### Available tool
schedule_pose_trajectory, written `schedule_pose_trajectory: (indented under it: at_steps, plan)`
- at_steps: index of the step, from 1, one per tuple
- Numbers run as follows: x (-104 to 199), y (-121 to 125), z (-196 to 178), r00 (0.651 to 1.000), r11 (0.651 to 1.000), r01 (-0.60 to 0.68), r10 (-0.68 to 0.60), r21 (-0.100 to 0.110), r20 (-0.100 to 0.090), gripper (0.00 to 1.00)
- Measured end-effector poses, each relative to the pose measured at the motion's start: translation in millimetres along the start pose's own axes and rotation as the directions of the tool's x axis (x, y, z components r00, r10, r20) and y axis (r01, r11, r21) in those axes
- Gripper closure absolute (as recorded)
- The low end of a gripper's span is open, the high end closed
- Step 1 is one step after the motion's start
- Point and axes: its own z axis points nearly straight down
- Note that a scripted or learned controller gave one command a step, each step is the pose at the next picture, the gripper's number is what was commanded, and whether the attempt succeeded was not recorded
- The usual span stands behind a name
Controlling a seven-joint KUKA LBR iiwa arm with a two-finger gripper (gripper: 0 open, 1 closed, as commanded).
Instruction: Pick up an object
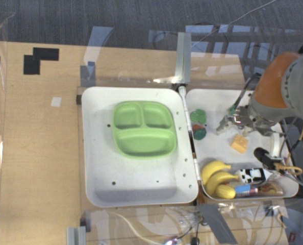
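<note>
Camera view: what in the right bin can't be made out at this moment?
The right bin: its far right side is hidden under the arm.
The gripper: too small and glinting to tell its state.
The small green things by the divider: too small to name.
The clutter beside the bananas and the black-and-white toy: overlapping and too small to sort out.
</note>
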Motion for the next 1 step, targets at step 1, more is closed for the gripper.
schedule_pose_trajectory:
  at_steps: [1]
  plan:
    - [0.0,0.0,0.0,1.0,1.0,0.0,0.0,0.0,0.0,0.0]
